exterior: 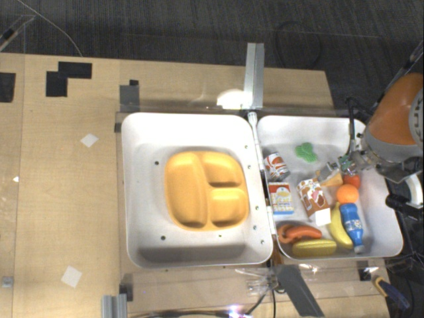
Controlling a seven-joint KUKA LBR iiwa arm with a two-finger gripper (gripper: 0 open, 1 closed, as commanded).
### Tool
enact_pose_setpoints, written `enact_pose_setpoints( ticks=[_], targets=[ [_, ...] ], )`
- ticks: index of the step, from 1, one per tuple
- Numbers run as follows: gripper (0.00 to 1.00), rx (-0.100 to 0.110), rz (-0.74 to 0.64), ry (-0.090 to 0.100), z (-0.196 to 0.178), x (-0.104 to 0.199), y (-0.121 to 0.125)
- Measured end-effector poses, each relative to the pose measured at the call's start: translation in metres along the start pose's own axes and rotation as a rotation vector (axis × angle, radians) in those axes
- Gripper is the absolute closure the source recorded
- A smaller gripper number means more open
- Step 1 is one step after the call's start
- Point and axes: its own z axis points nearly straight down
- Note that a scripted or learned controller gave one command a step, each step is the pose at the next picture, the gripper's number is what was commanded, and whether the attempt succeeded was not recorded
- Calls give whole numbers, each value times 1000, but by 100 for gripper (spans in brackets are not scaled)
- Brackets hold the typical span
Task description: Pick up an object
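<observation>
The right bin [318,128] holds several small objects. Among them are a green toy [305,152], a small can [276,166], a red-and-white carton [282,198], a brown snack packet [311,195], an orange [347,193], a banana [338,229] and a blue bottle [352,225]. A red sausage-like piece [299,231] and a yellow piece [314,247] lie at the front. My gripper [347,163] reaches in from the right and hangs low over the bin's right half, just above the orange and beside a tan item [331,175].
The left bin [142,177] carries a yellow divided tray [205,189]. A metal post [254,71] rises behind the wall between the bins. The arm's orange band [397,114] overhangs the right bin's far right corner. Wooden bench lies to the left.
</observation>
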Motion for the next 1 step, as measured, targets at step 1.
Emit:
enact_pose_setpoints(
  ticks=[1],
  targets=[
    [0, 0, 99, 1, 0, 15, 15]
  ],
)
